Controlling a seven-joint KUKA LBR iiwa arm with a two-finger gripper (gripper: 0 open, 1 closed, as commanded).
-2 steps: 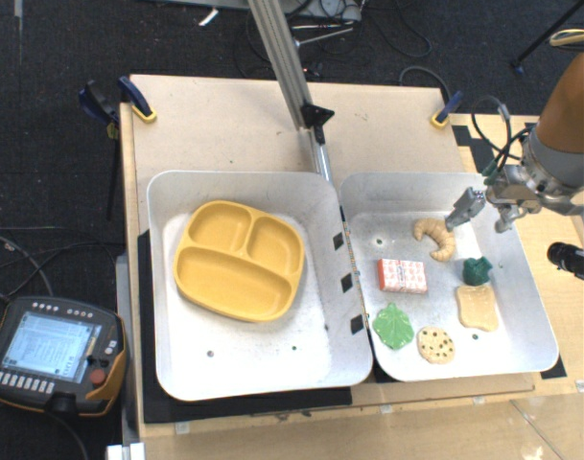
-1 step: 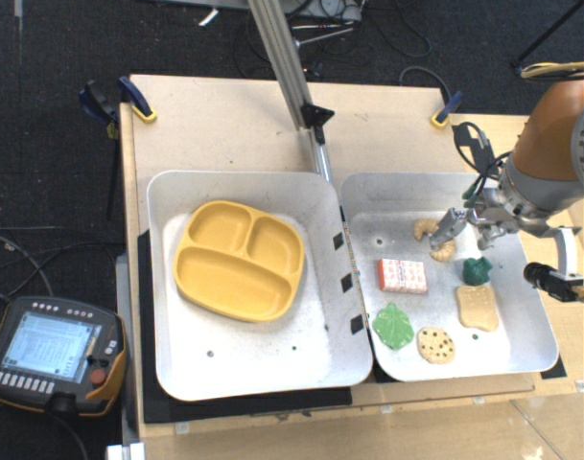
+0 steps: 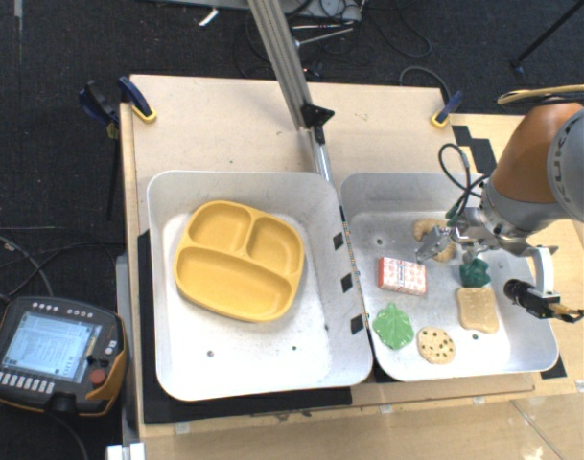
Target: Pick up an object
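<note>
Tray (image 3: 240,260) is sitting in the left bin (image 3: 176,353). Right bin (image 3: 522,353) is holding toast (image 3: 478,310), box (image 3: 403,275), leaf (image 3: 394,325), cookie (image 3: 435,345). Gripper (image 3: 443,245) is hovering over a tan piece (image 3: 428,228); grip state: cannot tell. Box is looking light, stiff; take it across the short sides.

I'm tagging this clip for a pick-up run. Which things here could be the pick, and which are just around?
Candidates, in the right bin:
red-and-white box
green leaf
cookie
toast slice
dark green piece
tan piece by the gripper

Just around:
yellow divided tray in the left bin
teach pendant
clamps
</note>
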